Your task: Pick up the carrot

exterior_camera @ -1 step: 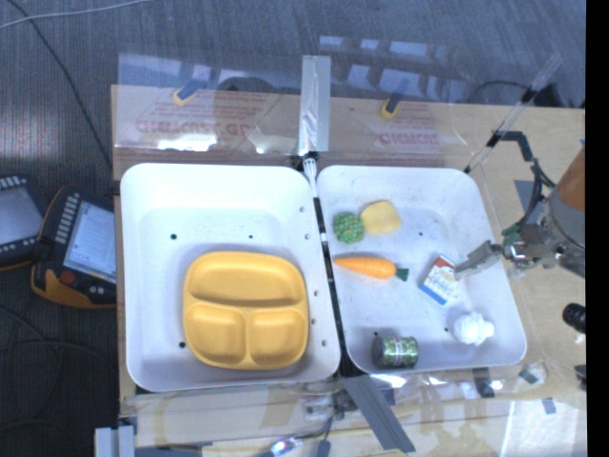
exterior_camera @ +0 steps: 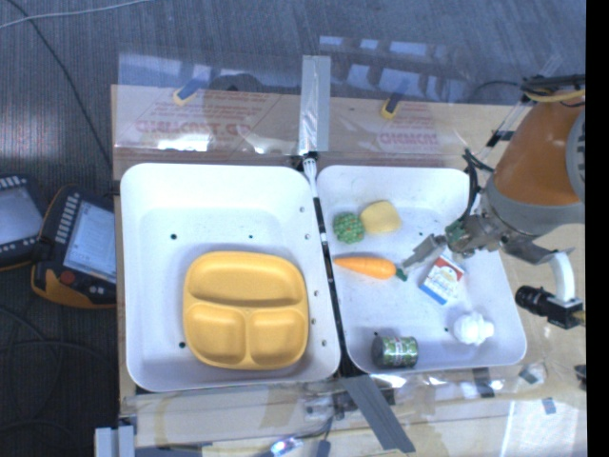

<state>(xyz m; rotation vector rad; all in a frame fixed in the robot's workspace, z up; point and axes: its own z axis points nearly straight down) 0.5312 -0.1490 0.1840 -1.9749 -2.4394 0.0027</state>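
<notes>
Camera view: carrot lies in the right bin, near its left wall. Gripper hovers just right of the carrot's tip, empty; opening cannot be told. Risk: off-centre descent nudges it toward the broccoli.

Yellow divided tray in left bin; green can.

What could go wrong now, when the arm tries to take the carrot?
The end effector sits at the green end of the orange toy carrot, so it may push it away. The green ball-shaped toy and the small red and white carton lie close and could be knocked.
</notes>
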